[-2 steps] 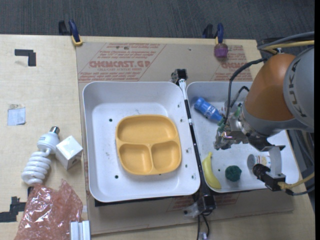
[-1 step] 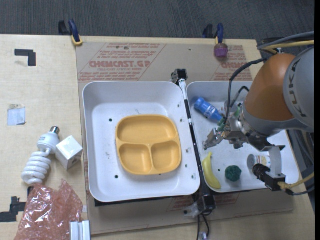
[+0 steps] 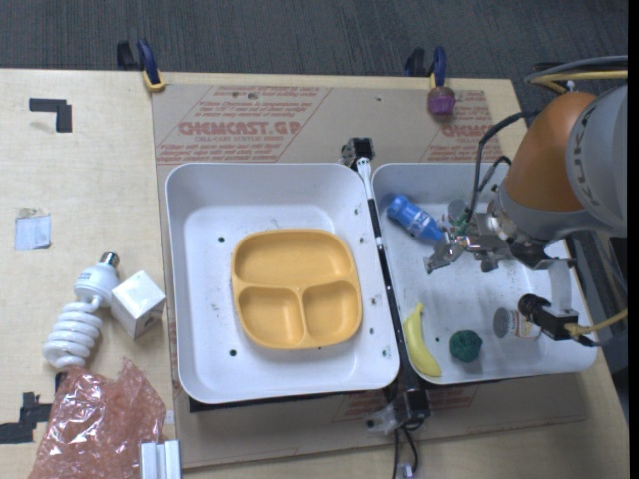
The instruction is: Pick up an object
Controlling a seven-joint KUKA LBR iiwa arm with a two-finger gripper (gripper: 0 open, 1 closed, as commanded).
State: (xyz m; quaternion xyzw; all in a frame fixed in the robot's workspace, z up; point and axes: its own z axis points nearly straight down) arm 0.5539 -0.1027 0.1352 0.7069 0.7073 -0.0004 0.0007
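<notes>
Blue bottle point(image 3: 413, 218) lies just left of fingers point(image 3: 446, 251) (open/shut: can't tell) in rt bin point(image 3: 559, 363)

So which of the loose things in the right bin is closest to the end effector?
The blue bottle, lying just left of the end effector. The banana and the green ball sit farther off, by the bin's front edge.

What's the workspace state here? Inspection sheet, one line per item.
Surface: two shallow white bins, left bin and right bin, on a brown board.
Job's things: blue plastic bottle, yellow banana, dark green round object, all in the right bin.
Clutter: yellow three-compartment tray in the left bin; white spiral light bulb, white cube, crinkled pink plastic wrap on the bench.
Gripper: two-finger gripper over the right bin beside the bottle, holding nothing visible.
Cables: black cables along the arm.
Surroundings: blue clamps at the board's far edge.
</notes>
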